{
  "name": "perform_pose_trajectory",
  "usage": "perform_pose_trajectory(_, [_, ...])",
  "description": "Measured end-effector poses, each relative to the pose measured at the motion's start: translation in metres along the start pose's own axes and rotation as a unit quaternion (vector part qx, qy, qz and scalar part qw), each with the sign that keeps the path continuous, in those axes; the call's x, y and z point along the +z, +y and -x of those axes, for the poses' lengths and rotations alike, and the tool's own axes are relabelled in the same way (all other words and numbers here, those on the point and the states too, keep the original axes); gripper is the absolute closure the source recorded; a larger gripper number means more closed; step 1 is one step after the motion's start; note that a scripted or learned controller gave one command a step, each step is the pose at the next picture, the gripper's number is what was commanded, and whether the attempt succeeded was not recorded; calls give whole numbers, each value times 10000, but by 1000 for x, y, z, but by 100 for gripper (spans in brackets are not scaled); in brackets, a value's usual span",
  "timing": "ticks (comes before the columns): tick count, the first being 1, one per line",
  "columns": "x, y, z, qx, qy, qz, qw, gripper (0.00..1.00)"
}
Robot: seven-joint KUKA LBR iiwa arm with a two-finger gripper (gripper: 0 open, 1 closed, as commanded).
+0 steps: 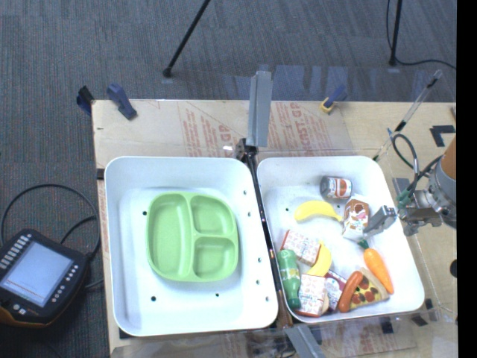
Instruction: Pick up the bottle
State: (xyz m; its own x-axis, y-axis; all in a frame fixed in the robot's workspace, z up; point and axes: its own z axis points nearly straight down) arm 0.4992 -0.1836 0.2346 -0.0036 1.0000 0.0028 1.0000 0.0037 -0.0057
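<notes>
Camera view: bottle [289, 277] lies flat in the right bin [395, 181], against its left wall.
Likely light, rigid, slippery plastic; grasp across mid-body, clear of the carton [301, 245] just beside it. Gripper [378, 221] hovers over the bin's right side, apparently holding nothing; jaw opening cannot be told.

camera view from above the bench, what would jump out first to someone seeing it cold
The bright green three-compartment plastic plate lying alone in the left shallow white bin draws the eye first. Next comes the clutter of toy food in the right shallow white bin: a yellow plastic banana, an orange toy carrot and the green plastic bottle near its left wall. The grey pincer hovers over that bin's right side, apart from the bottle.
</notes>
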Motion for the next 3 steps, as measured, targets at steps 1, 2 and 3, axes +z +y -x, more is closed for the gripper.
perform_pose_trajectory(1, [0, 0, 0, 0, 0, 0, 10000, 0])
perform_pose_trajectory(2, [145, -16, -5, 156, -3, 49, 9999, 0])
perform_pose_trajectory(3, [149, 59, -91, 248, -7, 4, 9997, 0])
